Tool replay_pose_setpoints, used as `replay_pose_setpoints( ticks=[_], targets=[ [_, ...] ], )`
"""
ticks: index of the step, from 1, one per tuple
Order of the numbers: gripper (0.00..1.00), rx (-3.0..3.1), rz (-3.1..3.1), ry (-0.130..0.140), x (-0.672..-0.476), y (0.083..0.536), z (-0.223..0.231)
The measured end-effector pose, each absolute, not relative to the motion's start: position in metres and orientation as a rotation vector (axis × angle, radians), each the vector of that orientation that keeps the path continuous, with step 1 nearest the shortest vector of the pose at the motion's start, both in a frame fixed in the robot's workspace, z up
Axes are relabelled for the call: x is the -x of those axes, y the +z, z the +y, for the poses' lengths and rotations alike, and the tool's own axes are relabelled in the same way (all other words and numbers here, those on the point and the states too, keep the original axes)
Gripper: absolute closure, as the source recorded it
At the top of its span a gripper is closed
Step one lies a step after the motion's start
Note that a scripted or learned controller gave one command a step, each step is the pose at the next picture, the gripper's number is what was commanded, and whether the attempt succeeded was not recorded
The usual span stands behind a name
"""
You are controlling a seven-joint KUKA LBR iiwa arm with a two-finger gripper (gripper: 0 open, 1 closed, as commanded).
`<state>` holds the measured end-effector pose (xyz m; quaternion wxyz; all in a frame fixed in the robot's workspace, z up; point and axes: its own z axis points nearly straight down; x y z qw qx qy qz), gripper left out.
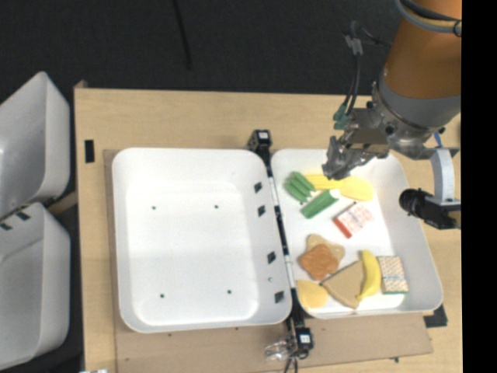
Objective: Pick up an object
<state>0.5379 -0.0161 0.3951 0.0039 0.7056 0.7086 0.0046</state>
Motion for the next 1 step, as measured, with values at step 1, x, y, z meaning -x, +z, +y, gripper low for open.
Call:
replay_pose_setpoints(
  ticks=[1],
  targets=[
    [1.0,-2.206,2.21,0.017,-0.6891,0.5578,-0.0522]
  ],
)
